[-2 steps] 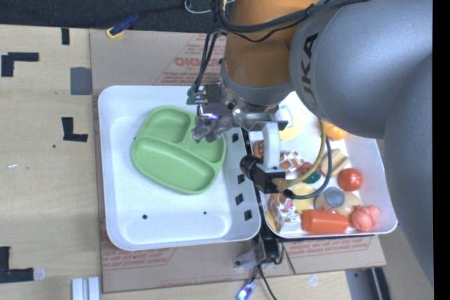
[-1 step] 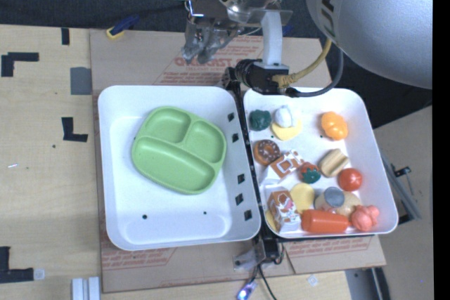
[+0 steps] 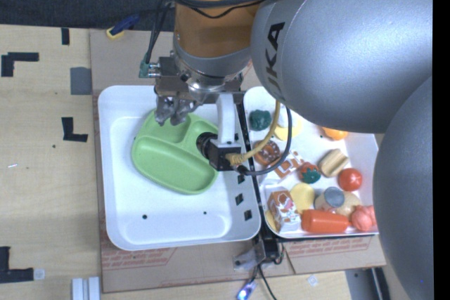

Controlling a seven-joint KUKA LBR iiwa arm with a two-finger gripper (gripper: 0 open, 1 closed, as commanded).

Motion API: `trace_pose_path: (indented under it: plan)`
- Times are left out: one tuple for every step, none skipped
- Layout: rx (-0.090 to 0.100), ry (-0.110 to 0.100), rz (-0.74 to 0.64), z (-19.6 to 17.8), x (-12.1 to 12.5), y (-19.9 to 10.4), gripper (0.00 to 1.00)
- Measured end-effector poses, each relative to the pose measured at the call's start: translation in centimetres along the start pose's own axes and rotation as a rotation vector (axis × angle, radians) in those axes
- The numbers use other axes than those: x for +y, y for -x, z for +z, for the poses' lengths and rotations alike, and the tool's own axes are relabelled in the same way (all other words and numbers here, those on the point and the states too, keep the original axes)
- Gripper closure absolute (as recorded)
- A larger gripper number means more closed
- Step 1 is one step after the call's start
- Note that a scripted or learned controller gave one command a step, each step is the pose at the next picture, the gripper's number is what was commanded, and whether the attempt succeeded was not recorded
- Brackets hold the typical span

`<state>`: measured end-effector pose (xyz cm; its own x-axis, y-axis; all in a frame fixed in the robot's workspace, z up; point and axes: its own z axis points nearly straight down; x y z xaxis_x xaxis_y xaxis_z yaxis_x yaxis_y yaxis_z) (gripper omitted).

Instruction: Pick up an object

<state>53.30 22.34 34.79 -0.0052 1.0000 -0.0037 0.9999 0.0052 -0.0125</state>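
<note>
Two shallow white bins sit side by side on a tan bench. Left bin (image 3: 119, 172) holds a green plastic dish (image 3: 169, 158), lying tilted near the bin's middle. Over the dish's upper edge hangs the gripper (image 3: 174, 112), its fingers close together and touching the rim; whether they pinch it I cannot tell. Right bin (image 3: 365, 144) holds toy foods: a red tomato (image 3: 349, 179), an orange carrot (image 3: 325, 222), a bread roll (image 3: 332, 162).

Single fixed camera above bench, angled down, both bins (image 3: 116, 151) close
</note>
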Motion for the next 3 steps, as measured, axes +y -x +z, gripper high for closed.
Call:
trace_pose_path:
  plan:
    - [-0.003,-0.006,0.003,13.5,-3.4,-1.0,1.0]
    - [0.004,0.01,0.002,10.6,-4.9,-1.1,1.0]
    - [0.003,0.007,0.001,9.8,-4.9,-1.1,1.0]
